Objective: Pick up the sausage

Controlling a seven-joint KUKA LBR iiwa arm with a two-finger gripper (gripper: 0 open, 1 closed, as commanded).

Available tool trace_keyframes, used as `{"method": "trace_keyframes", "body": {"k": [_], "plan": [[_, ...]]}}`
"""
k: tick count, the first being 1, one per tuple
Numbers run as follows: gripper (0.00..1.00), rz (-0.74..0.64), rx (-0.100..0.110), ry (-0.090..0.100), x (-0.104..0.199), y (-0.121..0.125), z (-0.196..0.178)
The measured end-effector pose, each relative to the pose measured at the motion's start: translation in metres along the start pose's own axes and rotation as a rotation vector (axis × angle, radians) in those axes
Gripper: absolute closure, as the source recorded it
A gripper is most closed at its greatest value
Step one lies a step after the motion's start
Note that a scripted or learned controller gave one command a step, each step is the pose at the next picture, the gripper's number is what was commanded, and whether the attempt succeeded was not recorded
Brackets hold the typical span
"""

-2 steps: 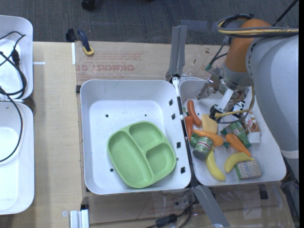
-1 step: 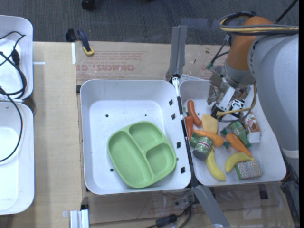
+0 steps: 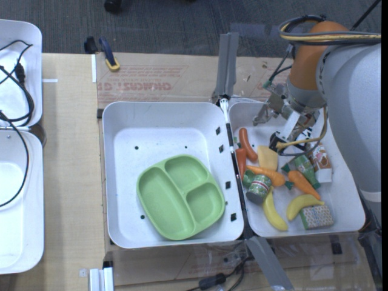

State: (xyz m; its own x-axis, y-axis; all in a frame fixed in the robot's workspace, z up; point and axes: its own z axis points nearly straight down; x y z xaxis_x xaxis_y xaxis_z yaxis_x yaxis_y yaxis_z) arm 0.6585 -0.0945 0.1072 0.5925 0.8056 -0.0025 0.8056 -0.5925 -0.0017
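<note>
Camera view showed my gripper over the right bin's far edge; whether it was open or closed could not be told. Approach step, apparently; next required descent onto sausage beside left wall.

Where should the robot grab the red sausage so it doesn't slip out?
Around the upper half of the sausage, coming straight down from above and squeezing across its thin width. It lies flat and long near the bin's left wall, its lower end close to a yellow wedge.

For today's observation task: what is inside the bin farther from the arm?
A green three-compartment plate lies in that bin. The floor under the plate is covered and cannot be seen.
</note>
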Motion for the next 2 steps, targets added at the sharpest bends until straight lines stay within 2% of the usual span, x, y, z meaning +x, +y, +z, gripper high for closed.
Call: {"method": "trace_keyframes", "body": {"k": [1,2], "plan": [[0.00,0.108,0.002,0.000,-0.046,-0.039,-0.001],[0.00,0.083,-0.001,0.000,0.036,-0.030,-0.084]]}}
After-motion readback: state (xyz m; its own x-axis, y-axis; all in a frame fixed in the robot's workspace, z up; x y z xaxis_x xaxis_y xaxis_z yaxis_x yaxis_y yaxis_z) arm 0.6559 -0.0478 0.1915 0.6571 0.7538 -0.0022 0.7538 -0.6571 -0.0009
